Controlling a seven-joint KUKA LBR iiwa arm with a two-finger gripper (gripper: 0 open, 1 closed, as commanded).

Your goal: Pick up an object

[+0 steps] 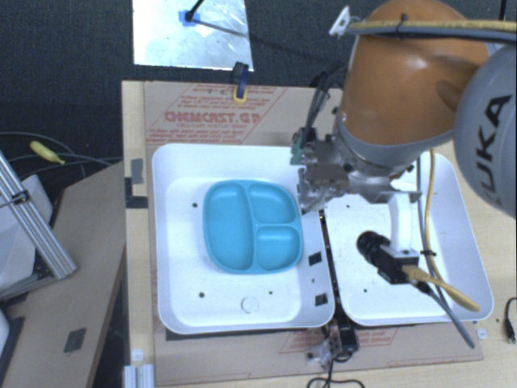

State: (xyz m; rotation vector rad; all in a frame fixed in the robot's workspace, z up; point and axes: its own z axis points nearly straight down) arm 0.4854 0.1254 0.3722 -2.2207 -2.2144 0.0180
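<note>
A light blue divided plate with three compartments lies flat in the left white bin. My gripper hangs at the plate's upper right rim, close to the divider between the two bins. The wrist and the orange band hide its fingertips. Nothing shows between the fingers.
The right white bin lies under the arm. A cardboard sheet sits behind the bins with a small blue and yellow clip on it. An aluminium frame stands at the far left.
</note>
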